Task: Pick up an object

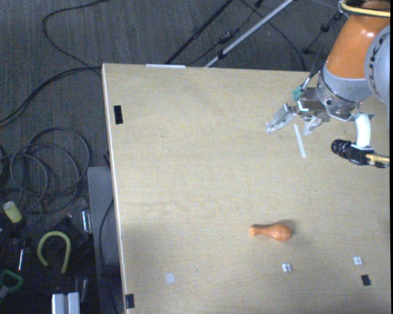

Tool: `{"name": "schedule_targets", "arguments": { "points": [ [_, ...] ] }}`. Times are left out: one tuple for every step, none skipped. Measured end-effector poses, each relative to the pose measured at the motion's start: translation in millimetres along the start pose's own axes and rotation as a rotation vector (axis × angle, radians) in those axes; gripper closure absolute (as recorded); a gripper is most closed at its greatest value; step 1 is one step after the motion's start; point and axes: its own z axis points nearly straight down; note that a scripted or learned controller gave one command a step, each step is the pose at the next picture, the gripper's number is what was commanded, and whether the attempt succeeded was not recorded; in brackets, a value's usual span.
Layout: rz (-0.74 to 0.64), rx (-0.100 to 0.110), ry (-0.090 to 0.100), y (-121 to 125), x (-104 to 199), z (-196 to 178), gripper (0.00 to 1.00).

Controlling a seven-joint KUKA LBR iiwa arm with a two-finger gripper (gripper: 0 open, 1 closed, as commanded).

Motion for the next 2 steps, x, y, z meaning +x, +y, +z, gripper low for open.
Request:
{"name": "schedule_targets", "arguments": {
  "points": [
    [-0.145, 0.0, -0.006, 27, -33, 64, 0.0],
    [-0.264, 0.0, -0.005, 28, -48, 109, 0.0]
  ]
}}
